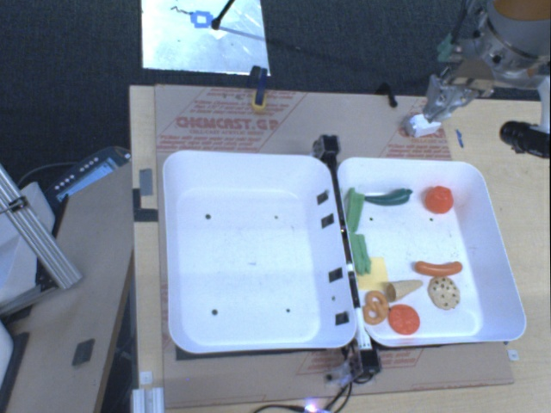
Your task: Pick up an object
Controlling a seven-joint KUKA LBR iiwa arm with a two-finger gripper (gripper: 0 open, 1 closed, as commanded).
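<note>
**Hovering beyond the far rim of the right bin**

Hanging above the bench, the claw [428, 120] sits outside both bins, past the far edge of the right bin [498, 256], with the grey arm [508, 24] rising up and to the right of it. Whether the claw is released or clenched cannot be told from this angle, and nothing can be made out in its grip.

Every pickable item lies nearer the camera than the claw, inside the right bin. Closest to it, just below, is a red tomato [438, 199], with a dark green pepper [388, 197] to that tomato's left. Further left, along the divider, lie a green pea pod [354, 209] and a second green piece [361, 252]. Well below the claw sit a sausage [438, 268], a speckled cookie [444, 293], an ice-cream cone [403, 289], a yellow cheese slice [373, 275], a pretzel [375, 306] and a second red tomato [404, 319], the farthest of them.

The left bin [250, 248] lies well down and left of the claw.
</note>
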